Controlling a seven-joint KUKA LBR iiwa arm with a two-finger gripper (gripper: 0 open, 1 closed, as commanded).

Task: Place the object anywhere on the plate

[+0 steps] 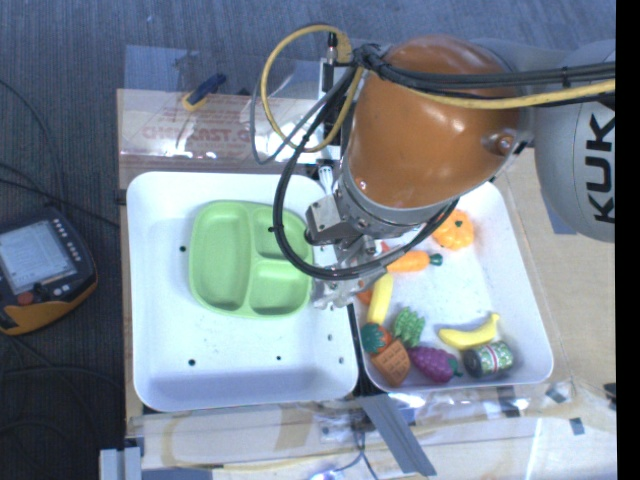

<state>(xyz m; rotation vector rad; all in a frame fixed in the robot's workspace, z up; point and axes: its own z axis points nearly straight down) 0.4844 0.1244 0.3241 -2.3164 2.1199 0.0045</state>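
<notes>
Your claw [340,278] hangs over the seam where the two white bins meet, just under the big orange band [425,118] of the arm. The arm's bulk covers it from above, so you cannot tell how it stands or whether anything sits in it.

Just right of it, in the right bin [525,298], you have a pile of toy food. A yellow piece [379,300] stands almost against the claw, and an orange carrot [412,262] lies just above that. Farther up, a small orange pumpkin [455,232] peeks out beside the arm. Along the near edge, a strawberry [374,338] and a green leafy piece [407,324] sit close together, with an orange wedge [392,361] below them, then a purple piece [432,362], a yellow banana [468,334] and a dark green round thing [487,358].

To the claw's left, in the left bin [160,298], your green plate [245,258] with its three compartments lies flat, with no toy on the part you can see. Its right edge is tucked under the arm's black cables [295,183].
</notes>
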